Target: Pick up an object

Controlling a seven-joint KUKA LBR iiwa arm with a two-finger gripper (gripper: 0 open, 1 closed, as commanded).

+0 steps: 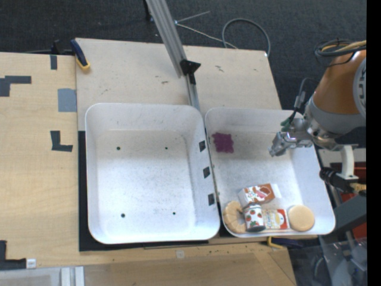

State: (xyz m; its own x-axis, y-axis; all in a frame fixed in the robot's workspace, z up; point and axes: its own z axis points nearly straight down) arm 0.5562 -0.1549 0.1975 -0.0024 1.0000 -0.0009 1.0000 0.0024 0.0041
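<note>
The claw (280,146) hangs near the right bin's (262,117) right rim, its state untellable; a purple object (223,142) lies centre-left, food packages (261,210) crowd the lower edge.

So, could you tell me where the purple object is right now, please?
The purple object lies in the right bin, near its upper-left corner, beside the divider between the bins and well above the cluster of food items.
</note>
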